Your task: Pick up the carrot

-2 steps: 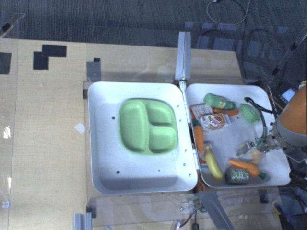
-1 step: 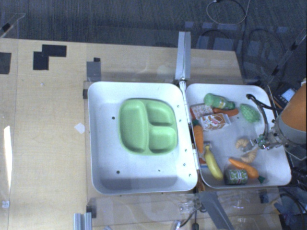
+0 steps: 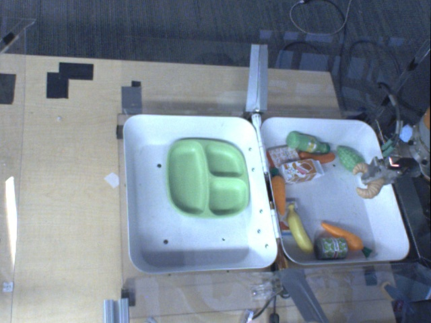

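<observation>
Gripper (image 3: 377, 169) sits at the right bin's (image 3: 397, 244) right side; whether it is apart or together cannot be told. Croissant (image 3: 369, 188) lies just below it. Carrot (image 3: 341, 234) lies further down-left, near a can (image 3: 331, 248).

A light wooden bench (image 3: 60, 200) fills most of the frame, its far edge meeting dark floor along the top, and black rectangular patches (image 3: 67, 78) mark its surface in the upper left. Two shallow white bins rest directly on it side by side: the left bin (image 3: 145, 247) sits at the centre of the frame and the right bin (image 3: 394, 237) at the right, their inner rims touching. A grey metal rail (image 3: 257, 78) runs up the bench from the seam between the bins toward the top centre, and a small grey bracket (image 3: 132, 98) stands just beyond the left bin's upper left corner.
</observation>
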